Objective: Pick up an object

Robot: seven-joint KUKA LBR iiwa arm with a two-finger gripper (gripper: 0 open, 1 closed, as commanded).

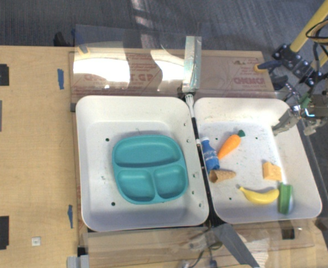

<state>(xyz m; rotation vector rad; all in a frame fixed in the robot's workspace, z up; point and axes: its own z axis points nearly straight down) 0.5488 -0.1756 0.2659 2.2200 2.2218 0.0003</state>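
The right bin [247,113] holds several toy foods. An orange carrot [229,145] lies near its middle, with a blue object [210,154] by the left wall and a tan cone-like piece [222,176] just below it. A yellow banana [259,195], a green piece [285,198] and an orange wedge [272,171] lie toward the front right. My gripper [285,121] hangs over the bin's upper right edge, apart from all of them, with nothing seen in it.
The left bin [91,121] holds a teal divided plate [150,168]. A central divider [197,149] separates the bins. A clear panel [130,66] stands behind them. Cables and the arm's wrist [312,94] crowd the right side.
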